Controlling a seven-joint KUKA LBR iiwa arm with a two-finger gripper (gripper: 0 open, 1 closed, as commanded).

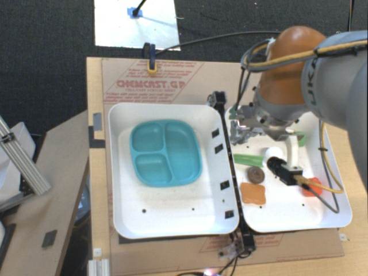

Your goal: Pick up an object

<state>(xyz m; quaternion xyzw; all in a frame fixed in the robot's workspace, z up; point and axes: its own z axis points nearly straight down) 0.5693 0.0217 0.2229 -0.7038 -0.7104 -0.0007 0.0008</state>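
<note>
Hovering over the glossy right bin point(333, 211), the metal hand's point(241, 132) grip is unreadable.

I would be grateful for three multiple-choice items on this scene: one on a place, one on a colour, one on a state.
1. Where does the divided tray lie?
A. left bin
B. right bin
C. on the cardboard

2. What colour is the tray?
A. red
B. teal
C. black

3. Where is the arm now?
A. over the right bin
B. over the left bin
C. away from both bins

Key: 1 A, the tray sits within the left bin's walls. 2 B, its surface is teal. 3 A, the arm hangs above the right bin's items, such as the green stick and orange piece.
</note>
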